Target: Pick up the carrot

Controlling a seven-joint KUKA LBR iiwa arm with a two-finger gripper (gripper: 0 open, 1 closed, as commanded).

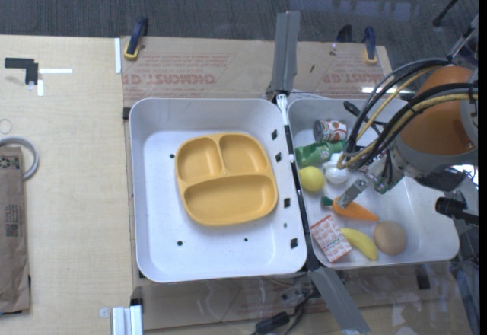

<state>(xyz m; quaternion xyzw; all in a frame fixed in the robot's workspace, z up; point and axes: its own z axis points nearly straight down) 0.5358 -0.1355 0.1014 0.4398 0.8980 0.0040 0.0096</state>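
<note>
The table [61, 173] is pale wood on the left, with brown cardboard sheets under and behind the two white bins; red mirrored print runs along the cardboard's far edge, too reversed and faint to read with confidence. The left bin [152, 250] holds a yellow divided plate [226, 178] with three compartments, lying near its middle. The right bin [434, 238] sits just beside it, sharing a grey divider.

The arm [437, 116] comes in from the right over the right bin — its orange band and a bundle of black and yellow cables arch above the toys. At the table's left edge lies a brown paper bag [14, 227] with small black print that is too small to read.

The pincer [351, 194] hangs low, right above the carrot [356, 210], which lies in the middle of the right bin, orange, pointing right; whether the fingers are spread or pressed together cannot be told. Around the carrot: a beige round toy [389, 237], a yellow banana [359, 242], a small red-and-white carton [329, 239] with unreadable print, a lemon [310, 178], a green packet [318, 152] and a red-labelled can [331, 129] — its lettering is blurred.
</note>
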